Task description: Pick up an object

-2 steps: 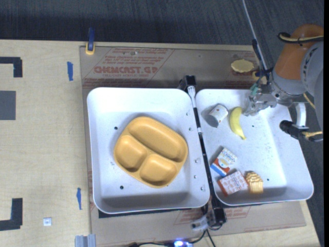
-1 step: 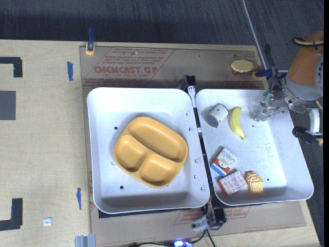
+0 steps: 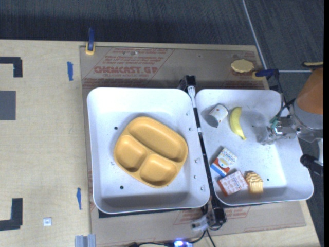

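Banana [image 3: 236, 122], far centre of right bin [image 3: 293, 189], just left of gripper [image 3: 271, 134]: probably light, soft-skinned, curved, easily bruised; best taken across its middle. Gripper low over bin floor, finger state not discernible, nothing visibly held.

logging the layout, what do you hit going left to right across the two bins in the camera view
yellow divided tray in the left bin → white cup → banana → gripper over the right bin. The snack packets and cookie near the front overlap that order, so they are left out.
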`<action>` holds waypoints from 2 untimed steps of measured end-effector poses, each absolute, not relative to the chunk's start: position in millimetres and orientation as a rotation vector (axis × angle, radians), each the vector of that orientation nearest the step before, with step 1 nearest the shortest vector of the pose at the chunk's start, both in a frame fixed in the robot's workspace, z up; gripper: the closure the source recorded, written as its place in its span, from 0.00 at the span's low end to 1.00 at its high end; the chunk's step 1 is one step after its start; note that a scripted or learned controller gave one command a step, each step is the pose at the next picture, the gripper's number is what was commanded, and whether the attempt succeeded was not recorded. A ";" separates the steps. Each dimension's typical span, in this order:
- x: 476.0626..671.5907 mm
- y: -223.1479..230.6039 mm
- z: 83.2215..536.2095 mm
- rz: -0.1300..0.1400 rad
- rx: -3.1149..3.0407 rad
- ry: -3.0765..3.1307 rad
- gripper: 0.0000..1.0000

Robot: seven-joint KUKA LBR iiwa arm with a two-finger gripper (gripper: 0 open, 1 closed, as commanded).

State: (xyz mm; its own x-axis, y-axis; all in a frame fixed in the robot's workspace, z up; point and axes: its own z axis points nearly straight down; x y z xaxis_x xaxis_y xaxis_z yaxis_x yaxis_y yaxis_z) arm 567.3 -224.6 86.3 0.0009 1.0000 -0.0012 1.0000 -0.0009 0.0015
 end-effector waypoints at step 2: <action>663.2 -187.8 86.0 0.001 2.219 2.220 1.00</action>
State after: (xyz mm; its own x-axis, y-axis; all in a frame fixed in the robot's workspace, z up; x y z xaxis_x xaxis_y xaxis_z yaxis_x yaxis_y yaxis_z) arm 663.2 -187.8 86.0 -0.0001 1.0000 -0.0017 1.0000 0.0001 0.0024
